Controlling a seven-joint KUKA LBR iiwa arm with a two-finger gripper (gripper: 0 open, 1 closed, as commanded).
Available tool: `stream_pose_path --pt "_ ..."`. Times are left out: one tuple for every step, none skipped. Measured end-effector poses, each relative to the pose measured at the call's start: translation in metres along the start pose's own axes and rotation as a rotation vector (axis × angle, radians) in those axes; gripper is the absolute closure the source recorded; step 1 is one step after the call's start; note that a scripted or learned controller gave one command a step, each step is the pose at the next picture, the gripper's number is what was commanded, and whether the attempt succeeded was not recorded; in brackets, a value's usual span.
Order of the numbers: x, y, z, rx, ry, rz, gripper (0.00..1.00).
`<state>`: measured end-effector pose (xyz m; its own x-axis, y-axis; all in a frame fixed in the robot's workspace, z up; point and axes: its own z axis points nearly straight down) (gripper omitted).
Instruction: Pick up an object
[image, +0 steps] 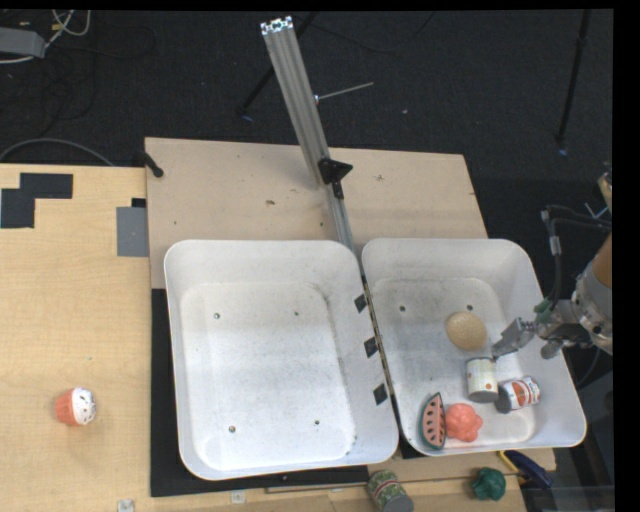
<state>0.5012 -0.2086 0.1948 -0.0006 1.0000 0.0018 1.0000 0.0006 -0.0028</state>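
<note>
The right bin (420, 262) holds a tan ball (465, 329), a white cylinder (482, 378), a small can with a red label (518, 393), a watermelon slice (432, 420) and a coral-pink lump (463, 422). My gripper (530, 340) hangs over the bin's right side, just right of the tan ball and above the two cans. Its fingers are spread apart, open, with nothing between them. The left finger (508, 338) points toward the white cylinder.
The left bin (262, 360) sits beside the right one, with black clips along the shared rim. A red-and-white ball (75, 407) lies on the wooden table at far left. A green lump (489, 484) and a can (385, 490) rest below the bins. A metal rail (305, 110) slants in from the top.
</note>
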Motion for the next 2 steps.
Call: stream_pose_path --pt "0.0 0.0 0.0 -0.001 0.0 0.002 0.0" --pt "-0.006 -0.005 0.061 0.005 0.002 0.001 0.0"
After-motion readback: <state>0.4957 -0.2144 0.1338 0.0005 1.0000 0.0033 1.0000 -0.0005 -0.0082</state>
